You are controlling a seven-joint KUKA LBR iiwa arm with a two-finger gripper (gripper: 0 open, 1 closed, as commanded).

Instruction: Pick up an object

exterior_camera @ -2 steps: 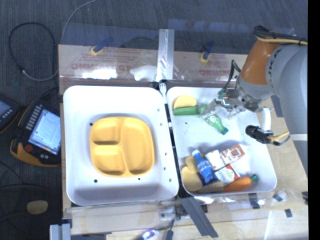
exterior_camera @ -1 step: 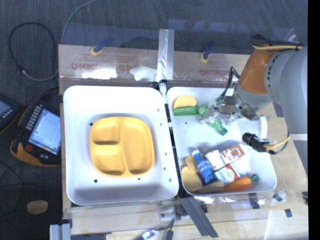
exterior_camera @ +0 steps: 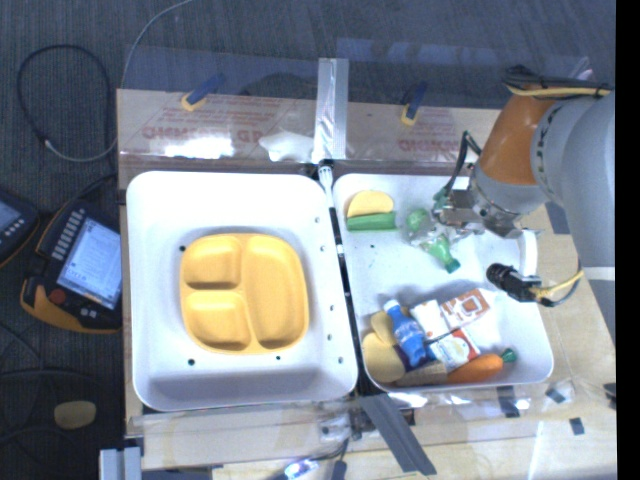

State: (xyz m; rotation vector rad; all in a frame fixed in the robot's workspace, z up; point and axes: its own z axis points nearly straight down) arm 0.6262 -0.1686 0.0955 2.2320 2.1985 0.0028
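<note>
Dark carpet surrounds the surface [exterior_camera: 230, 133] bearing two white bins. Reaching in from the right, the arm [exterior_camera: 520, 148] bends down over the right bin [exterior_camera: 535, 353], its pincer [exterior_camera: 452, 218] low over a clear green-capped bottle [exterior_camera: 432, 240]; whether it grips is unclear.

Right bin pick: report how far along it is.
Done: the arm has reached into the right bin, and the gripper sits low over a clear green bottle near the far wall. In hand: nothing visibly held. Left: closing on an item and lifting it; the pile by the near wall and the yellow tray lie untouched.
</note>
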